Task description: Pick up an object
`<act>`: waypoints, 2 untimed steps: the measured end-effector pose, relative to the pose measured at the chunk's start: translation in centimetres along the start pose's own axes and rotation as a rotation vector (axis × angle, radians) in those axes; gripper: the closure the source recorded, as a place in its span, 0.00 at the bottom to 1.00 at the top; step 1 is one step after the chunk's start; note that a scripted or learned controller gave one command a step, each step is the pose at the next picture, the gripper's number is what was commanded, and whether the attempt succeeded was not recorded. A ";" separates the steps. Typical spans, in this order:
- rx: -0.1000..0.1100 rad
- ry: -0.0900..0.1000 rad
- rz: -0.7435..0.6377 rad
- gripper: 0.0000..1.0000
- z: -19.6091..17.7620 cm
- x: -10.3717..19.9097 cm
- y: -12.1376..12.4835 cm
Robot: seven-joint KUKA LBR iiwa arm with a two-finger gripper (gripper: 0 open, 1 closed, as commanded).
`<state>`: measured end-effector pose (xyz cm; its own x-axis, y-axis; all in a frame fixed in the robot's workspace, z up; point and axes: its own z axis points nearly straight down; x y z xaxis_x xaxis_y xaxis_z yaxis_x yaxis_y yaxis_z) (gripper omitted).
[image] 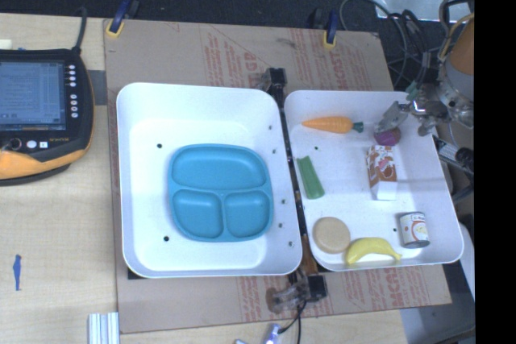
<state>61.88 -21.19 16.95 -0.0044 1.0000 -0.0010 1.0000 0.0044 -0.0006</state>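
Two shallow white bins sit side by side on a brown board in the middle of the frame. The left bin (137, 173) holds a blue divided plate (220, 192), lying flat near its centre. The right bin (355, 173) holds the loose things: an orange carrot (327, 124) lying crosswise near its upper left, a green stick (310, 177) just below that along the left wall, a round tan disc (331, 234) at the lower left, and a yellow banana (372, 252) touching the disc's lower right side at the bottom rim. A small can (414, 229) stands at the lower right, and a brown-and-white carton (382, 172) lies lengthwise right of centre. Just above the carton, at the upper right of the bin, is a small dark purple thing (388, 136), too small to name. The gripper (397, 118) reaches in from the right edge of the frame and is low over that upper right part of the bin, right above the purple thing and near the carrot's green tip; whether it touches the purple thing, or how its jaws stand, I cannot tell, as the metal parts blur together there. At the far left of the frame a control tablet (36, 109) with a lit screen rests on the wooden bench.
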 end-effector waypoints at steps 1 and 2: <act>0.005 0.001 -0.001 0.00 7.3 1.5 -3.5; 0.005 -0.001 -0.003 1.00 6.1 1.4 -3.5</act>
<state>58.42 -19.78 10.81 -0.0077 1.0000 -0.0018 1.0000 0.0077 -0.0055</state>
